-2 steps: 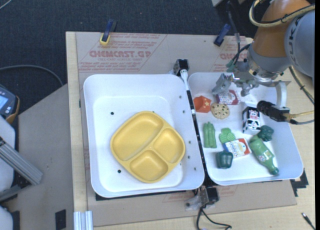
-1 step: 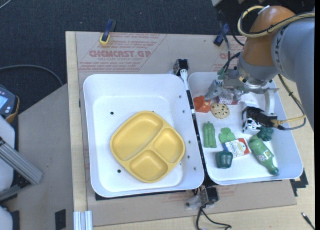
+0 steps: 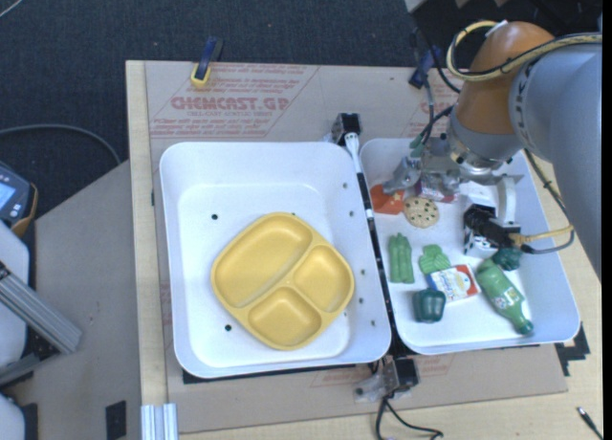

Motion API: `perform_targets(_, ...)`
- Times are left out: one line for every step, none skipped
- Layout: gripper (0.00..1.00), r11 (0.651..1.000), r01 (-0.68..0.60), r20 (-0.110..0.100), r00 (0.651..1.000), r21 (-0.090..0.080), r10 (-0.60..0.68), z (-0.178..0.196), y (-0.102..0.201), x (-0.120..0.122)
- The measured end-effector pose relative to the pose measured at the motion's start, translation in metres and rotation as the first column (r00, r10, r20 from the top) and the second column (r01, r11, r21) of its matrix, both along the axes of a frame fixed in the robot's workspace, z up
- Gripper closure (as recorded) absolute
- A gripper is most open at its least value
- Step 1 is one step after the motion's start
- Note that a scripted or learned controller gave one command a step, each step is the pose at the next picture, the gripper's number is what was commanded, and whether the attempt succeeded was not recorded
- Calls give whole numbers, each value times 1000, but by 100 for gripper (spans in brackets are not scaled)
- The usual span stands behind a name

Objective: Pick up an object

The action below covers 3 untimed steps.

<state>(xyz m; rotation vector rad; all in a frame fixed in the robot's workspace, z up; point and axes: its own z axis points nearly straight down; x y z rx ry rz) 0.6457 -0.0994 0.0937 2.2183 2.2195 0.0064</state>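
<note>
My gripper (image 3: pixel 424 178) hangs low over the far left part of the right bin (image 3: pixel 564 319). Just below it lie an orange piece (image 3: pixel 386 200) and a round speckled cookie (image 3: pixel 421 211). Whether it touches either of them cannot be made out. Nearer the front of this bin sit a green block (image 3: pixel 400 259), a light green piece (image 3: pixel 434 258), a white and red carton (image 3: pixel 455 282), a dark green pepper (image 3: pixel 428 305), a green bottle (image 3: pixel 505 297) and a small teal item (image 3: pixel 508 258).
The left bin (image 3: pixel 182 199) holds a yellow divided plate (image 3: pixel 282 279). The arm's grey body with its orange band (image 3: pixel 507 55) reaches in over the right bin's far right corner. A black rail (image 3: pixel 365 209) runs between the bins.
</note>
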Motion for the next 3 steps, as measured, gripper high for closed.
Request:
perform_targets(100, 1000, 1, 19, 1000, -8, -1, 16, -3, 4)
perform_targets(100, 1000, -1, 0, 1000, -1, 1, 64, 6, 3)
perform_targets(100, 1000, 0, 3, 1000, -2, 0, 126, 2, 11)
